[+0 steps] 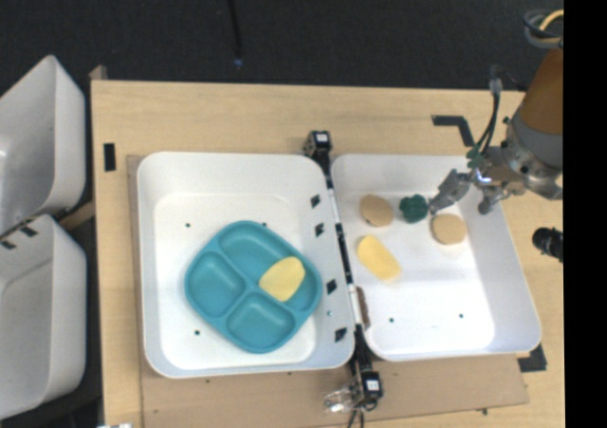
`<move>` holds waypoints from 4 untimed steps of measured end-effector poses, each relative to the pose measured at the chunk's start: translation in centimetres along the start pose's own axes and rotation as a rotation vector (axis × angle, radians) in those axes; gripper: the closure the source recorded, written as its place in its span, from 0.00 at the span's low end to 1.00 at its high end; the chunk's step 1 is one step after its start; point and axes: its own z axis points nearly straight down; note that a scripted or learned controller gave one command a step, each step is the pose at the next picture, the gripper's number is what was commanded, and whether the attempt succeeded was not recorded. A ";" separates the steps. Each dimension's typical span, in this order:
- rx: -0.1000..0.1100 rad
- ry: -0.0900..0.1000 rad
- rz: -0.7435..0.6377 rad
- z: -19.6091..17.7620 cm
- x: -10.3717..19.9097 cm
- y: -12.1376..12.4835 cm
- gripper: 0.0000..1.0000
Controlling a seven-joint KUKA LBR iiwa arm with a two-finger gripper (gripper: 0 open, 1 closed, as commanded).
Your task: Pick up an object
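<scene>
The right bin (pixel 474 322) holds a tan round piece (pixel 377 211), a small dark green object (pixel 413 208), a second tan round piece (pixel 449 229) and a yellow oblong piece (pixel 378 258). My gripper (pixel 465 204) hangs over the bin's far right part, just above the second tan piece and to the right of the green object. It is open, with nothing between its fingers. One finger (pixel 447 194) reaches toward the green object.
The left bin (pixel 171 189) carries a blue divided plate (pixel 232 293) with a yellow piece (pixel 283 278) lying on it. A hinge-like divider (pixel 334 227) runs between the bins. White boxes (pixel 38 227) stand off the bench's left side.
</scene>
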 end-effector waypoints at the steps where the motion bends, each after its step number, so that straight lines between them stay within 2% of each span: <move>1: -0.013 -0.002 -0.003 -0.8 0.1 0.2 0.00; 2: -0.009 -0.003 -0.004 4.8 0.1 1.3 0.00; 4: -0.009 -0.003 0.001 14.2 -0.2 1.4 0.00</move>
